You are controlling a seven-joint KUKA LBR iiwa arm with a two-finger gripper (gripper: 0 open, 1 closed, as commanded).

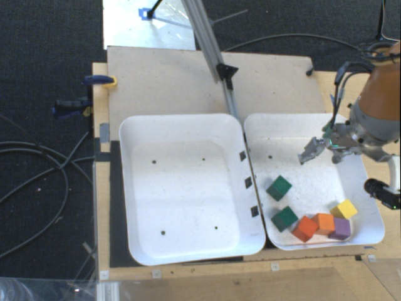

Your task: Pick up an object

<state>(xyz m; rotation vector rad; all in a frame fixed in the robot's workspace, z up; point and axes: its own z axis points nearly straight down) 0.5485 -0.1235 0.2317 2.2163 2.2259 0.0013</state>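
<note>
Looking down, you have two white bins side by side on the table [188, 80]. At 9 o'clock the left bin [135, 231] shows bare white floor with a few dark dots. At 3 o'clock the right bin [282, 130] holds six blocks: two green blocks [279, 187] [285, 218] near the divider, then, clustered toward 5 o'clock, a red block [305, 228] touching an orange block [324, 222], a purple block [341, 228] and a yellow block [345, 209]. Your end effector [324, 149] hangs over the right bin's upper part with fingers spread apart, holding nothing, well apart from the blocks. Dark carpet [44, 30] with black cables [37, 168] surrounds the table; blue clamps [84, 96] sit at 10 o'clock.
</note>
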